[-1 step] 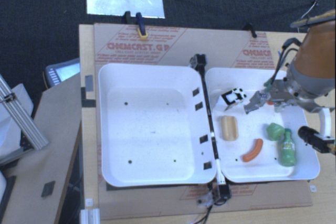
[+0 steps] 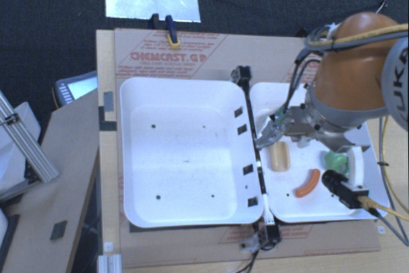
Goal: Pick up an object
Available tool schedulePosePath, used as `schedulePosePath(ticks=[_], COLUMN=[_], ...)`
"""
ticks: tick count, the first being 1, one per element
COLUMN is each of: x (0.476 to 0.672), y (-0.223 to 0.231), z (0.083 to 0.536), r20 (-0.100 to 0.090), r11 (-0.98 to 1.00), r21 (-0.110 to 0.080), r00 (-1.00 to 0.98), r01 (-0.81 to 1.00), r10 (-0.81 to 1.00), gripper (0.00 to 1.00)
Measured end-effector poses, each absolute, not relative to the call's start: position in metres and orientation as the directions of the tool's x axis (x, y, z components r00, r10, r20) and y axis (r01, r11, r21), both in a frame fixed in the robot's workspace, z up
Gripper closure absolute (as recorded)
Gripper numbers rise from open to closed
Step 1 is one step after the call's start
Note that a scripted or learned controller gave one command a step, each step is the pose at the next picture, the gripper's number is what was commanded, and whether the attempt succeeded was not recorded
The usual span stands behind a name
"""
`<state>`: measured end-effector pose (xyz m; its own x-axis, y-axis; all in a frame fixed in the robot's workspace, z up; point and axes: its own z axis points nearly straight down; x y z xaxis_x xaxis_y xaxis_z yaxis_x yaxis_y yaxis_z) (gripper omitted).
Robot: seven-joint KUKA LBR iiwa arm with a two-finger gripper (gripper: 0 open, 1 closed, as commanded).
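With the gripper (image 2: 271, 132) hung low in the right bin (image 2: 281, 209) just above the tan block (image 2: 278, 156), finger state cannot be told, and the block could be nudged against the divider and missed.

My arm (image 2: 358, 67) a rounded orange dome over a grey collar, grey link with black lettering at my far right, yellow and black cables looped across the top, metallic grey gripper (image 2: 271, 132) hardware below.
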<state>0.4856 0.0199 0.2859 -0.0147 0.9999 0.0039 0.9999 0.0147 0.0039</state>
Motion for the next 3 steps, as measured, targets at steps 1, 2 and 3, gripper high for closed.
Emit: schedulePosePath(ticks=[1,2,3], x=[0.485,0.487,0.526], y=[-0.035,0.036,0.002], z=[0.179,0.184,0.192], r20=[0.000,0.002,-0.001], r11=[-0.004,0.010,0.000], r21=[-0.006,0.001,0.005], r00=[0.004,-0.010,0.000], r01=[1.000,1.000,1.000], r10=[1.000,1.000,1.000], gripper=[0.00,0.00,0.00])
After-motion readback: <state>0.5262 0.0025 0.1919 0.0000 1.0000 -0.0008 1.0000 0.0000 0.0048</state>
